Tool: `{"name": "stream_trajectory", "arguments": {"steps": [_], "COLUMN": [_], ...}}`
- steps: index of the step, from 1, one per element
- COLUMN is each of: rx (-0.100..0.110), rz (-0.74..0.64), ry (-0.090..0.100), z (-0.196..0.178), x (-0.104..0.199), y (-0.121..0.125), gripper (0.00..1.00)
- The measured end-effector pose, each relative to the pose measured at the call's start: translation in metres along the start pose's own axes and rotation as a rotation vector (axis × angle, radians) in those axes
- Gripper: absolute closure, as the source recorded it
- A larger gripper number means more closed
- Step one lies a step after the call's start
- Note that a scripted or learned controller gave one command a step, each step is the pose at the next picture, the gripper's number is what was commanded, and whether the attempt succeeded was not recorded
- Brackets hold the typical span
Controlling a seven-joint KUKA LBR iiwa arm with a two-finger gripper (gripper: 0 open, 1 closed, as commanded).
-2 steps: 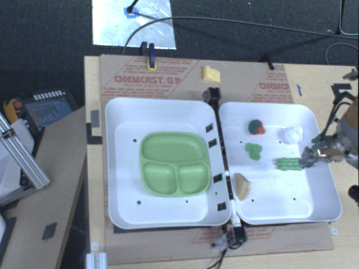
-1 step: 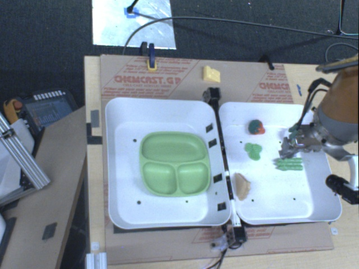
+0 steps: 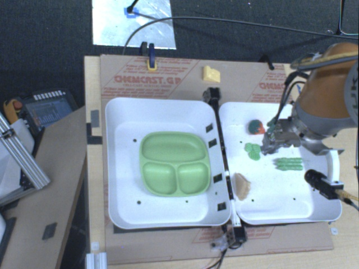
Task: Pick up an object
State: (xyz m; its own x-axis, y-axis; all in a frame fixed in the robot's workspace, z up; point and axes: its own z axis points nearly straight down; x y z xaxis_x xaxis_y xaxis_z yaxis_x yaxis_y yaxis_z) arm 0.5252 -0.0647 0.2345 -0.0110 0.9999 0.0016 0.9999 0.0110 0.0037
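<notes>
Objects to grab are all scattered loose in the right bin, likely so the arm reaching in from the right gets at them easily; nearest sits a tan lump, then green beans, then a round green piece just beside the gripper, and an orange-and-green ball farther back; can't tell whether it's grasping anything; the left bin holds a green divided plate.

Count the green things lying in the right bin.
2. A small round green piece lies mid-bin, left of the pincer; a long green bunch lies just right of it, nearer the front. The arm may hide more.
</notes>
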Motion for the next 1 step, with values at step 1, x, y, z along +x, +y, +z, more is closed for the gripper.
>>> {"name": "stream_trajectory", "arguments": {"steps": [1], "rx": [-0.001], "rz": [-0.001], "ry": [0.001], "z": [0.0], "x": [0.0603], "y": [0.0232], "gripper": [1.0]}}
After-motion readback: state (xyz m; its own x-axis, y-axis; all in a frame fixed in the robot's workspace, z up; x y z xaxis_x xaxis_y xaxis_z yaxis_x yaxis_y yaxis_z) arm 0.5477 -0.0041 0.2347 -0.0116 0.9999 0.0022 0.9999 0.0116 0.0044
